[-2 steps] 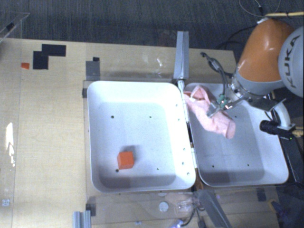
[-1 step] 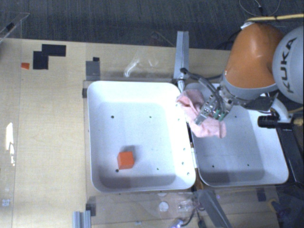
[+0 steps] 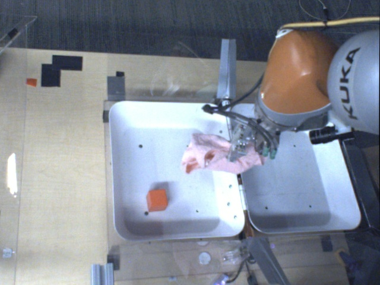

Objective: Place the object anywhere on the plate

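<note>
Crumpled pink cloth point(image 3: 211, 157), limp and light, draped at the right wall of the left white bin point(image 3: 127, 159); end effector point(image 3: 243, 147) pinching its right edge. Soft folds sag; a bunched ridge likely grips best.

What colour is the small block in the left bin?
Orange block, clearest in the camera view, near the bin's front-left.
</note>
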Robot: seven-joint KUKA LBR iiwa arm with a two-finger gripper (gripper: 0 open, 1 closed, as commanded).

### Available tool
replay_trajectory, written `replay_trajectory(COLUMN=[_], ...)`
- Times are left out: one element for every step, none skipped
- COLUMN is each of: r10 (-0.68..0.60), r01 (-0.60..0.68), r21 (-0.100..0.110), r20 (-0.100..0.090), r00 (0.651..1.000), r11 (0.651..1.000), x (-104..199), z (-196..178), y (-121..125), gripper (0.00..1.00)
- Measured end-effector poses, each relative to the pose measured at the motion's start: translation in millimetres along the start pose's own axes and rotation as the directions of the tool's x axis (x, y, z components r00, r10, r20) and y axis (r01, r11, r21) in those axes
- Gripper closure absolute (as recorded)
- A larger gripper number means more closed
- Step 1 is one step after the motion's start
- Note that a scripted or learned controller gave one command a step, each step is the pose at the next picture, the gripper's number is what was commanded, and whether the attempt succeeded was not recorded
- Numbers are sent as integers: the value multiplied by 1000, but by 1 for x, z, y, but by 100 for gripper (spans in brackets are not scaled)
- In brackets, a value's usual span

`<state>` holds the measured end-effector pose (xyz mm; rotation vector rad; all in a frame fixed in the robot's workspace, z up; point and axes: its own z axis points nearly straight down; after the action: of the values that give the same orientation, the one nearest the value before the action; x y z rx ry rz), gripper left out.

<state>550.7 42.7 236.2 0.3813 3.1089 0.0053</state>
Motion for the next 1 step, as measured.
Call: replay_trajectory(r10=[-239], r01=[239], r21=[-1], r20=[-2], r00=[971], r11=[971], x=[34], z=[10], y=[47], gripper=[100])
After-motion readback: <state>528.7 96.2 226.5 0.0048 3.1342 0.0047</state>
